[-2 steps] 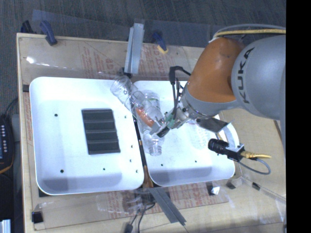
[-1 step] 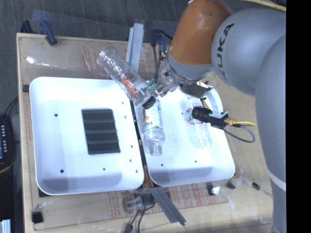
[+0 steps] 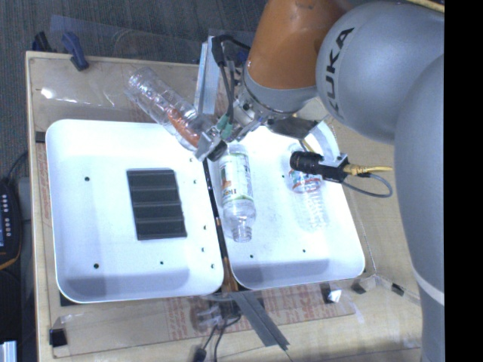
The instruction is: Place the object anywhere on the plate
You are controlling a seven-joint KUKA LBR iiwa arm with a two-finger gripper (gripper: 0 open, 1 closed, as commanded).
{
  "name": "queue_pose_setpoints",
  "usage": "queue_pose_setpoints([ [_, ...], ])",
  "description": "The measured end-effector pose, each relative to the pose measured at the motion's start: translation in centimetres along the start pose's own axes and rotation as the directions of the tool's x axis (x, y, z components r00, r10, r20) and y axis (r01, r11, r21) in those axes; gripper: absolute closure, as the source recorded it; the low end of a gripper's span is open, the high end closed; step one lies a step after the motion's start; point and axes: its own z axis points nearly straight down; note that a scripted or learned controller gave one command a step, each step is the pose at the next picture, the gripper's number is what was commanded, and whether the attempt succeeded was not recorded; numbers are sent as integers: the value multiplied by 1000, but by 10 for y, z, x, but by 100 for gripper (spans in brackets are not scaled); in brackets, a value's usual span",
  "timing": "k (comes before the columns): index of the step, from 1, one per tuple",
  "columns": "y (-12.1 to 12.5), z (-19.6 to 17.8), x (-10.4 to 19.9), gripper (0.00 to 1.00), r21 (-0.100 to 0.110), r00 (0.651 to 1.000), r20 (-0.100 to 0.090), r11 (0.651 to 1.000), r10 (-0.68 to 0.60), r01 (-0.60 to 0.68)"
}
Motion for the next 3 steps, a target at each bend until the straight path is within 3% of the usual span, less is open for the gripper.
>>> queue_pose_setpoints([
  [1,9,-36,-24,100,-2,978,1,978,-209,209],
  [2,6,-114,35,100,-3,848,6,848,-529,529],
  [3,-16,-156,34,100,-2,795,6,795,-606,606],
])
